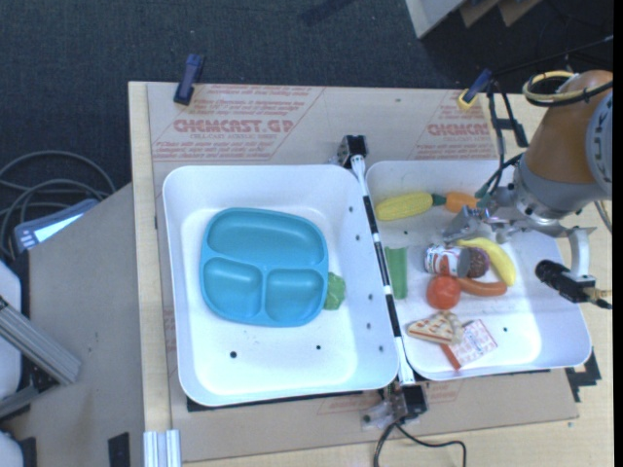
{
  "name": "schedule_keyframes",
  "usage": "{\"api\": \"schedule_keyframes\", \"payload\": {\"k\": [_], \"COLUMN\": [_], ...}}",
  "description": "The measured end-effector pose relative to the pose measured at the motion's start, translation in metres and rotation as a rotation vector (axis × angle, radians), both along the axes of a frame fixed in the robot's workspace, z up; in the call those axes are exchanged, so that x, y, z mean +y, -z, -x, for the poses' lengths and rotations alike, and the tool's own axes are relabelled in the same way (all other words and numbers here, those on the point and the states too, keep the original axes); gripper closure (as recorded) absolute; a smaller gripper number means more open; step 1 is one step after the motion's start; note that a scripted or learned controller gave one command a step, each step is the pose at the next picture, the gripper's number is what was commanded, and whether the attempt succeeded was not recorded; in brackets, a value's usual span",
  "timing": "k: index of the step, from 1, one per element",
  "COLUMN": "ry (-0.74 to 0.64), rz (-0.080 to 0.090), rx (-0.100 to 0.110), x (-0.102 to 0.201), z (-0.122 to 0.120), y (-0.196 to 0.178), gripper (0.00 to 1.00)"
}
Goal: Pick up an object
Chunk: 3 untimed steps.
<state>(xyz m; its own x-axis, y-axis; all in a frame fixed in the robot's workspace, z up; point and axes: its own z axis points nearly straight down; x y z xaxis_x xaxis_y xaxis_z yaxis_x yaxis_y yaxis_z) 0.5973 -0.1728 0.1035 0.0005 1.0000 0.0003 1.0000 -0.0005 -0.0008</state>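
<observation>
Dark carpet all round, and in the middle a wooden bench [292, 125] with red print across its top. On it sit two shallow white bins side by side. The left bin [185, 261] carries a big blue divided plate [263, 266], with a small green piece [336, 290] tucked against the plate's right edge. The right bin [555, 334] is the busy one. The grey arm [565, 149] with its orange band leans in from the right, and its gripper [474, 224] sits low over the upper middle of that bin; whether the fingers are apart or together, I cannot tell, they're a blur of metal.

Just below the gripper lies a banana [494, 258], touching a small can [443, 260]. A corn cob [404, 205] lies near the far wall, a carrot [455, 201] just beside it. A green stick [396, 271] lies along the left wall. A red tomato [444, 293] sits under the can, with a sandwich slice [435, 329] near the front.
</observation>
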Motion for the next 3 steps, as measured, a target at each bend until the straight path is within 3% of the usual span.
{"api": "schedule_keyframes", "payload": {"k": [1, 2, 3], "ry": [-0.001, 0.001, -0.002], "rz": [0.000, 0.000, -0.004], "rx": [0.000, 0.000, 0.024], "x": [0.001, 0.001, 0.041], "z": [-0.057, 0.032, -0.061], "y": [0.017, 0.019, 0.023], "gripper": [0.00, 0.00, 0.00]}}
